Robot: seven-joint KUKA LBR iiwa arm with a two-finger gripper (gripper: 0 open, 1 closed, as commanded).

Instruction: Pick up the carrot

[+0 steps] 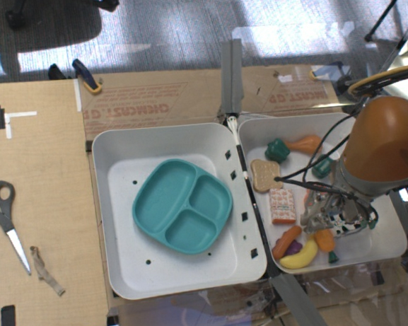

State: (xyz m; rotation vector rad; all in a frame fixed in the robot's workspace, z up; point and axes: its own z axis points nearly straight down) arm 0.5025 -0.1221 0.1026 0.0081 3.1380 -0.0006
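Observation:
The carrot (325, 241) is a short orange piece with a green stub at its near end, lying near the front of the right bin (389, 249). My gripper (324, 220) hangs low in that bin, directly over the carrot's far end, tangled in black cables. The orange band of the arm looms above it on the right. Nothing is visibly lifted off the bin floor.
Crowded around the carrot are a yellow banana (300, 257), an orange-red vegetable (287, 240), a pink wafer (282, 206), a bread slice (263, 175), a green piece (277, 149) and an orange drumstick (304, 143). The left bin holds a teal divided plate (183, 206). Scissors (5, 215) lie on the bench at left.

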